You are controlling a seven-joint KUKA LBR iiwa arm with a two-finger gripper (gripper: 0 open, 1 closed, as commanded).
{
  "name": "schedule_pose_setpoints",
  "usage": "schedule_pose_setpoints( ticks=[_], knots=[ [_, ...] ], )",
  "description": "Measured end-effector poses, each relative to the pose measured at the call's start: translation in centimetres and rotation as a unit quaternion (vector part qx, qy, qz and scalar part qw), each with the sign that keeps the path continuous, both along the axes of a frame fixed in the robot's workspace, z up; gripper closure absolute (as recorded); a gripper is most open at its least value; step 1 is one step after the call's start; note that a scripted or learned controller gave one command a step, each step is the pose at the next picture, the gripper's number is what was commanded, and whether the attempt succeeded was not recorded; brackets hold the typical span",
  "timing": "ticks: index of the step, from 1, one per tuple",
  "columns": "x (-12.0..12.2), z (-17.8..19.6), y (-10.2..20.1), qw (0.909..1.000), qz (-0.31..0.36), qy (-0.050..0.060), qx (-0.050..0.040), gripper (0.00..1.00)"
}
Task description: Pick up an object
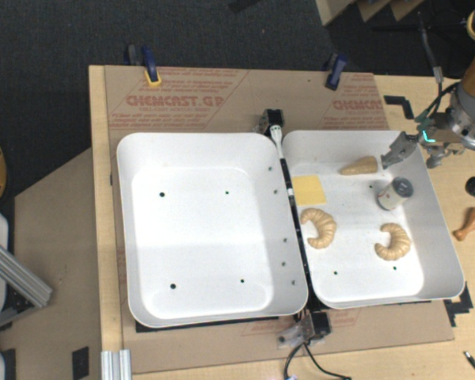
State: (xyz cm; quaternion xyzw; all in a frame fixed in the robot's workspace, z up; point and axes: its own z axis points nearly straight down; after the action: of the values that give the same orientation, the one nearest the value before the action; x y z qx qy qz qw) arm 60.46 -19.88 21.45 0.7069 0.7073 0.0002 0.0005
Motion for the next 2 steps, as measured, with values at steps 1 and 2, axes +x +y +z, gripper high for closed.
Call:
schedule_pose_setpoints(
  ticks=[1, 2],
  knots=[
    [-0.5, -13.3, -1.9, 1.0000, 0.001, 0.002, 0.0073, 0.00],
    [3.8, -12.9, 0.9, 1.0000, 0.002, -0.002, -0.0006, 0.00]
  ],
)
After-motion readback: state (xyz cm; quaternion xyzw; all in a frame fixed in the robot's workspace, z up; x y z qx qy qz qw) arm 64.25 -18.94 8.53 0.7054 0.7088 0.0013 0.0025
